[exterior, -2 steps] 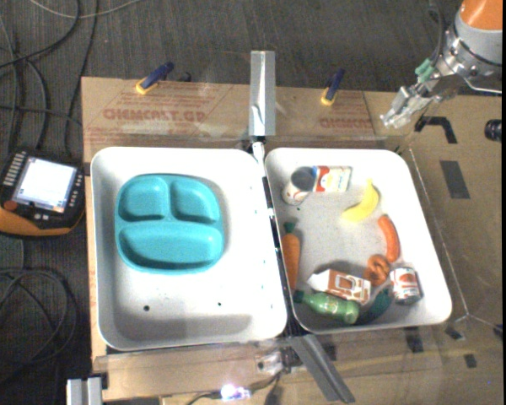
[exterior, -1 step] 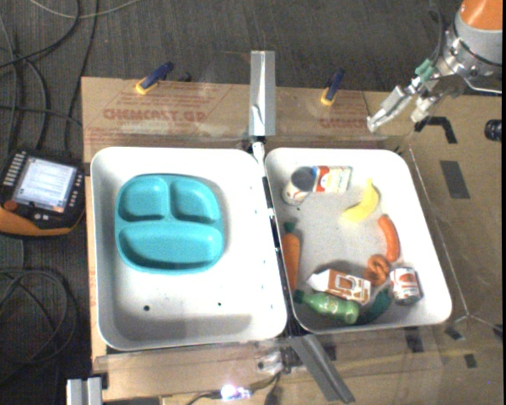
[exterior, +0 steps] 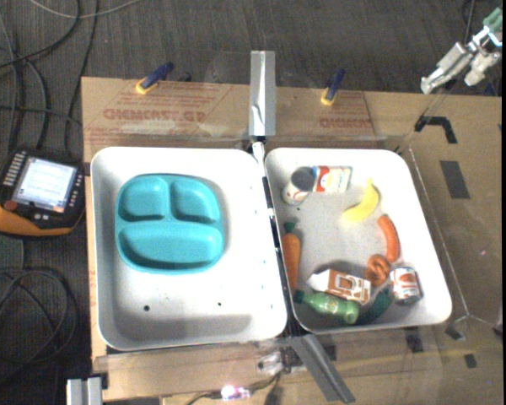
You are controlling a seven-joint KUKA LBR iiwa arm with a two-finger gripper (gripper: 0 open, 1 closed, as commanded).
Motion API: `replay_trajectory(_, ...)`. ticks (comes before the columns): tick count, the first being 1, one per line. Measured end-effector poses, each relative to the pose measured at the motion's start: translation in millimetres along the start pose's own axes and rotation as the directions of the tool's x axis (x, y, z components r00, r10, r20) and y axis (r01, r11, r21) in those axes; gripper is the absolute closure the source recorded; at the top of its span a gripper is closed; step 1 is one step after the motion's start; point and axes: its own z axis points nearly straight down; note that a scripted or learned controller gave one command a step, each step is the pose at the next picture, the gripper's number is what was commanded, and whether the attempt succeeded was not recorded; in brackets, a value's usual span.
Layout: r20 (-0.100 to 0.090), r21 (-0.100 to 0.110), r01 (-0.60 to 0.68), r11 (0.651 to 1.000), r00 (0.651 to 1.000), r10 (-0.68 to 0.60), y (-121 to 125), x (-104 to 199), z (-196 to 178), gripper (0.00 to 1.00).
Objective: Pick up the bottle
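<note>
A green bottle [exterior: 331, 305] lies on its side near the front edge of the right bin [exterior: 422, 194], its cap pointing left. A small brown and white box [exterior: 348, 285] rests against it from behind. At the bin's back lies a white bottle-like container [exterior: 318, 180] with an orange label. My gripper [exterior: 443, 70] is high at the far right, beyond the right bin's back corner and well away from both.
The right bin also holds a banana [exterior: 361, 203], a carrot [exterior: 291, 256], an orange sausage shape [exterior: 390, 235], a can [exterior: 406, 283] and a dark green item [exterior: 376, 307]. A blue divided plate [exterior: 170, 224] lies in the left bin [exterior: 105, 310]. A tablet pendant [exterior: 38, 191] sits at the left.
</note>
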Motion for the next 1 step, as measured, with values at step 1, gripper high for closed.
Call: replay_trajectory(1,-0.003,-0.002,0.41,0.912,0.912,-0.41,14.5,94.7,79.7,0.0)
